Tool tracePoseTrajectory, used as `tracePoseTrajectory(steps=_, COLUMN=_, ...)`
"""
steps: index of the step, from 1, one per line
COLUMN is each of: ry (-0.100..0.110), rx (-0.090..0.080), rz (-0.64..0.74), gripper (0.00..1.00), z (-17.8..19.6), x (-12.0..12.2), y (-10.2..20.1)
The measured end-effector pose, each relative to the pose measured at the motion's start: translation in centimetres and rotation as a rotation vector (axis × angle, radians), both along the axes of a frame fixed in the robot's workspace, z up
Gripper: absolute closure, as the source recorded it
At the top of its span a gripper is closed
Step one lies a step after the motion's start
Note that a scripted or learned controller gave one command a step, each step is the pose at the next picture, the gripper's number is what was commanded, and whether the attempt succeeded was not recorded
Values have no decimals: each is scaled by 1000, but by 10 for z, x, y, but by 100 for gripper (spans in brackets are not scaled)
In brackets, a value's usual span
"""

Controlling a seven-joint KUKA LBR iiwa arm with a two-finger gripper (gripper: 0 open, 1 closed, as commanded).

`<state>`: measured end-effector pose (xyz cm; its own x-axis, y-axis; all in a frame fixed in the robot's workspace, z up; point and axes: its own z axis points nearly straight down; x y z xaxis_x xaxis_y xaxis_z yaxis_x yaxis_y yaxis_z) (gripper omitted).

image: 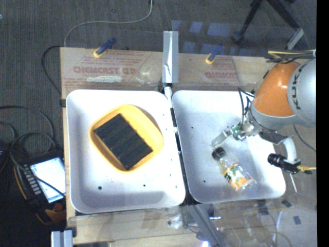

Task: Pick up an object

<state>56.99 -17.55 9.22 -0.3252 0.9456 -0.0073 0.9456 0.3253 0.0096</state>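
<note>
The arm's gripper (230, 135) hangs low in the right bin (198, 117) just above a small clear bottle (234, 171), jaws' state can't really be made out.

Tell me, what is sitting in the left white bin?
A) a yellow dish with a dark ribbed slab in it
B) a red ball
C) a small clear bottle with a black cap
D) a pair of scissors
A: the left bin holds a yellow dish with a dark ribbed slab lying in it, while the small bottle lies in the right bin.
</note>
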Motion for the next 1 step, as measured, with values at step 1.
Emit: tracePoseTrajectory(steps=1, ry=-8, rx=-2, rz=6, gripper=0, z=0, x=-48, y=18)
